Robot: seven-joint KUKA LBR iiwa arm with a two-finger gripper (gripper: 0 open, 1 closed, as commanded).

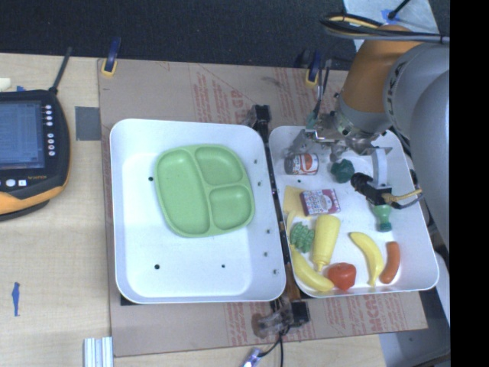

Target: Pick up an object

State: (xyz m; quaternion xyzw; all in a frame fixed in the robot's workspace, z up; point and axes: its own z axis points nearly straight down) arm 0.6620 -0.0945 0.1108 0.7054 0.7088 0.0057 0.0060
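My gripper (327, 139) hangs over the far end of the right bin (428, 281), reaching in from the right under the orange-banded wrist. Just below it lie a small can (302, 163) on its side and a dark green round object (341, 169). Nothing can be made out between the gripper and these two. Further down the bin are a pink box (319, 202), a yellow bottle (326, 239), a piece of broccoli (302, 237), two bananas (309, 275) (369, 254), a red tomato (343, 274), a sausage (390, 262) and a small green piece (383, 219).
The left bin (130, 258) holds a light green divided plate (205, 189). A handheld control pendant (27, 147) lies on the bench at far left. Clamps sit at the back edge of the cardboard.
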